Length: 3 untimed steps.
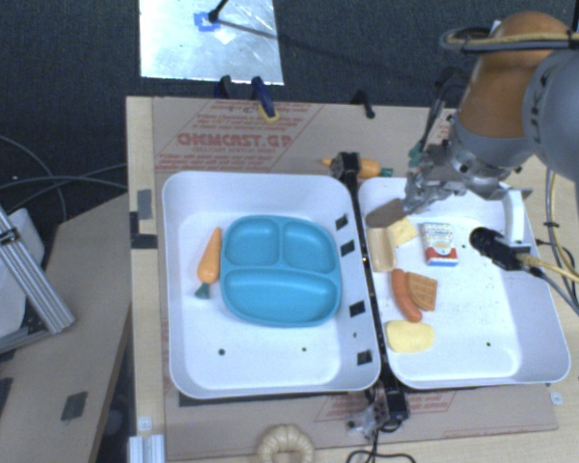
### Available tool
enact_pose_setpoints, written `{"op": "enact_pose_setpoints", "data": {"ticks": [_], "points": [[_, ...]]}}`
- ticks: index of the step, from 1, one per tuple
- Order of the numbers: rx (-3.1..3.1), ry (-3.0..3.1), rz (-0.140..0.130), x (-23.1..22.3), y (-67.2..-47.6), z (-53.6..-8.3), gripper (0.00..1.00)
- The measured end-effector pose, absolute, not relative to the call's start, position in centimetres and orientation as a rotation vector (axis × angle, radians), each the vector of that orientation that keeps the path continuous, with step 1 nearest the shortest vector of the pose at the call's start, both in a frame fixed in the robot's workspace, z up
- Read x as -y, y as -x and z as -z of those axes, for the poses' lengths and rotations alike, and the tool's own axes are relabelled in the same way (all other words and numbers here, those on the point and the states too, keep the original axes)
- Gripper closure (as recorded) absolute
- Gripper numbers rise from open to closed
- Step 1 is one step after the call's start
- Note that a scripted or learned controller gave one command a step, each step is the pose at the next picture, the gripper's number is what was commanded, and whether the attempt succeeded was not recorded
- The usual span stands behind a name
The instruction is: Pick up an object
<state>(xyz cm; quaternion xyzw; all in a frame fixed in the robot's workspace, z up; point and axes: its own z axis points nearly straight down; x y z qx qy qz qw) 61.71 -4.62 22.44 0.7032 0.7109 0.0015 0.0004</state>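
1. Two bins sit side by side on the table, and I judge I am in the approach step: the pincer (417,193) hangs over the far left corner of the right bin (545,340), with nothing visibly lifted.
2. Candidate objects all lie in that bin's left half. A pale yellow block (401,231) sits just below the pincer, a small red and white carton (439,243) lies just beside it, and a tan slab (380,249) rests against the divider.
3. Nearer the camera lie a sausage (403,294) touching a waffle-like piece (423,290), then a yellow lump (409,337).
4. I cannot tell whether the pincer is released or clenched; the wrist hardware hides its tips from me, so I claim no hold.
5. My next move, as I judge it, calls for a short descent onto the yellow block or the carton, centred so the neighbouring piece is not nudged.
6. For pose, the arm (521,95) comes in from the right, its orange band (511,66) high, wrist angled down and left toward the bin corner.
7. Left bin (188,355) holds a blue divided plate (278,268) and a carrot (208,258), well apart from the pincer.
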Motion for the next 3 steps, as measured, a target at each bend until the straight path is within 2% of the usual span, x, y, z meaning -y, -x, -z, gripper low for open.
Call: {"op": "enact_pose_setpoints", "data": {"ticks": [3], "points": [[-2.227,-2.213,-0.004,2.2,-63.6,-23.0,1.0]]}}
